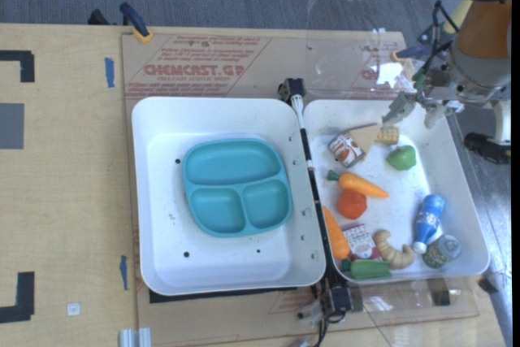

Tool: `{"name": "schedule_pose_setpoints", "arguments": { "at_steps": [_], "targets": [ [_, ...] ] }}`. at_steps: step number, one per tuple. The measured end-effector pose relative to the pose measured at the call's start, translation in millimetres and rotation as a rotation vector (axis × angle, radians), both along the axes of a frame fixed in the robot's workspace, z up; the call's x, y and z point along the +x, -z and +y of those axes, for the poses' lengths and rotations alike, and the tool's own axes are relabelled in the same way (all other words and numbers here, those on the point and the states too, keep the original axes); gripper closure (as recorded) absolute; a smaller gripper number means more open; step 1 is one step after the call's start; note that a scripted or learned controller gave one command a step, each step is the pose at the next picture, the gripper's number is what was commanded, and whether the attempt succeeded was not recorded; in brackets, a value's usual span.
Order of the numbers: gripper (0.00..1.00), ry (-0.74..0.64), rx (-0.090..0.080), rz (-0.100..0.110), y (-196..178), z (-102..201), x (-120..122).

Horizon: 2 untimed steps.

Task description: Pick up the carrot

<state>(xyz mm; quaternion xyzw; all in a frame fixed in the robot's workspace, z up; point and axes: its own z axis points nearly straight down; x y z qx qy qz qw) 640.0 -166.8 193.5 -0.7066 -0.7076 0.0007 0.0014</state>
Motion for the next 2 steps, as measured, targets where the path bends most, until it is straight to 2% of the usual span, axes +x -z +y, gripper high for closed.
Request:
{"name": "schedule_pose_setpoints", "arguments": {
  "at_steps": [1, 2],
  "targets": [
    [0.00, -0.180, 0.000, 0.001, 99, 26, -24],
    [0.00, -0.231, -0.003, -0.013, 104, 44, -76]
  ]
}}
